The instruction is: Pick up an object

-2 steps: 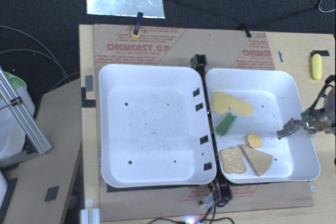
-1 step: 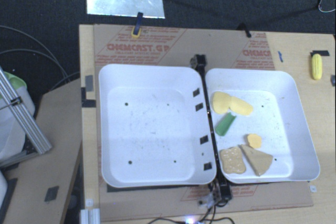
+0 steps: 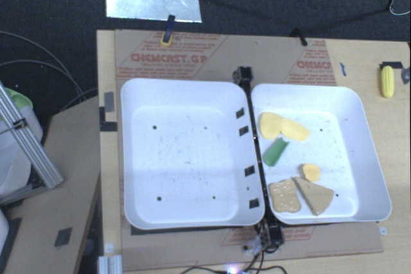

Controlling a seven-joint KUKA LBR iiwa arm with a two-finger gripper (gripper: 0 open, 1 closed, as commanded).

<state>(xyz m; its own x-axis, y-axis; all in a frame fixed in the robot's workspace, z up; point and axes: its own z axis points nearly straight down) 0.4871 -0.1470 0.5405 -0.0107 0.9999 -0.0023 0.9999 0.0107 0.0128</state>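
Nothing is being lifted yet: a yellow piece, a green stick, a small orange chunk, a tan biscuit and a tan wedge are all lying clustered in the right-hand bin, leaving the whole pick ahead.

Two white bins, right bin holding food pieces

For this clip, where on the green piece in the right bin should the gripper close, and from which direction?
Probably across the middle of the green piece, coming straight down from above. It lies flat and is elongated, running diagonally, so its narrow width suits the fingers, turned crosswise to its long axis. Its upper end sits close against the yellow pieces, so a grip at or below the middle, over bare floor of the right bin, looks safer.
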